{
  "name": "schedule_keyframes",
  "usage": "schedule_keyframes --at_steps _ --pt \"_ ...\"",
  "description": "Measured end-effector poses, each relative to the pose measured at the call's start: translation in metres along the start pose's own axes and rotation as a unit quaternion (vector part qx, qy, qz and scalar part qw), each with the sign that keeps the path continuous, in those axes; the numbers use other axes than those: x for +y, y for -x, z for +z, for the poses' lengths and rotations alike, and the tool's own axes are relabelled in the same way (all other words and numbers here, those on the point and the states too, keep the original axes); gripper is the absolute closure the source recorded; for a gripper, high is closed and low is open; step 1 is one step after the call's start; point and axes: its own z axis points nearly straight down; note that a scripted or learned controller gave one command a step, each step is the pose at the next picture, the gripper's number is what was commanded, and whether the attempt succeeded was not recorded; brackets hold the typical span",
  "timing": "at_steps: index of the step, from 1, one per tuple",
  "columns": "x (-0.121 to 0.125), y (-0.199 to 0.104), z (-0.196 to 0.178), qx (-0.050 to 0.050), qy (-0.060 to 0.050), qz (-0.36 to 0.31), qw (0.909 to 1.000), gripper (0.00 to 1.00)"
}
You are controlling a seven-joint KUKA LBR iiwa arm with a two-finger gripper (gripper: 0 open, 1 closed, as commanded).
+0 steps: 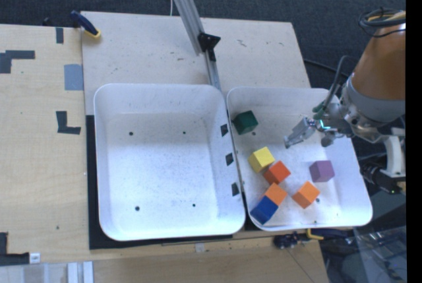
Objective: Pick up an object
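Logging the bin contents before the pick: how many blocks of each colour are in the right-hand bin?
Green: 1
Yellow: 1
Red-orange: 1
Orange: 2
Blue: 1
Purple: 1
Total: 7 blocks

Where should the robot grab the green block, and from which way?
Probably from straight above, closing on two opposite flat sides. The green block sits apart from the other blocks in the right bin, near its far left corner, so there looks to be room for the gripper.

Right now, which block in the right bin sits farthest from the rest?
The green block, alone near the bin's upper left corner; the yellow, orange, blue and purple ones cluster lower down.
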Motion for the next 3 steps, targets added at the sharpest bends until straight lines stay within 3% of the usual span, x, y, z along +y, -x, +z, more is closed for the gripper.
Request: schedule_keyframes --at_steps 1,3 --pt "0.001 0.000 -0.002 0.000 0.002 -0.001 1.0000 0.00" --pt "-0.005 -0.006 0.115 0.000 -0.002 0.000 1.0000 0.00"
